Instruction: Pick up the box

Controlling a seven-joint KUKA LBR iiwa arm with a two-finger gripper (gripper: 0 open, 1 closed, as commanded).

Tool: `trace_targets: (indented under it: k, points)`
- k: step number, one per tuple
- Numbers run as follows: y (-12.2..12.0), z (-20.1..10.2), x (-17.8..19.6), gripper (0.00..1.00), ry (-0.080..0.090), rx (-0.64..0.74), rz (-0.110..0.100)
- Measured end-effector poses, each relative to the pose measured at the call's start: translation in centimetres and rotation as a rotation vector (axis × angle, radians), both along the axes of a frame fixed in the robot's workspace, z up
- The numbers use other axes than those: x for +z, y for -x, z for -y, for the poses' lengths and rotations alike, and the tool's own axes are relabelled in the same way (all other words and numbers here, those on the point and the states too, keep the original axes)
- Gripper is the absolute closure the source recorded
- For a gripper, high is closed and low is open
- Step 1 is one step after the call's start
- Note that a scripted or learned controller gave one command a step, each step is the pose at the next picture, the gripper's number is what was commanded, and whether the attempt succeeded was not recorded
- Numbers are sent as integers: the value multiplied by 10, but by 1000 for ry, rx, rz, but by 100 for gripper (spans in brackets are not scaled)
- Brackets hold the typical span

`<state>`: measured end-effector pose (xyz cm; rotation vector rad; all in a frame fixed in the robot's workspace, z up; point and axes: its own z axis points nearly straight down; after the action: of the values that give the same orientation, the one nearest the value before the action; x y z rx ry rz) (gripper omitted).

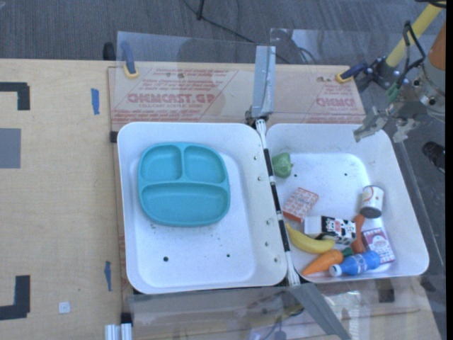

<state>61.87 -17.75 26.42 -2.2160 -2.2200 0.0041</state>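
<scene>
So the box (300,204) lies flat mid right bin (410,211), beside the banana (308,240); prob light, stiff card, grip across short sides; hand (386,122) at bin's far-right corner, opening can't tell.

At the upper right of the frame the arm (433,20) runs off the right edge, so you see just its lower end. Its gripper (386,122) sits over the upper right corner of the right bin (414,211), too small and blurred for you to make out its tips. At lower right, the banana (309,241) is partly covered by a black-and-white carton (333,226), whose print is too small to read.
</scene>
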Motion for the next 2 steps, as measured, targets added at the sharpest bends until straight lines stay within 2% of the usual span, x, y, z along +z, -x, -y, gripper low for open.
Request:
trace_targets:
  k: [1, 2]
  points:
    - [51, -17, 34, 0, 1, -34, -1]
    - [105, -73, -116, 0, 0, 57, -1]
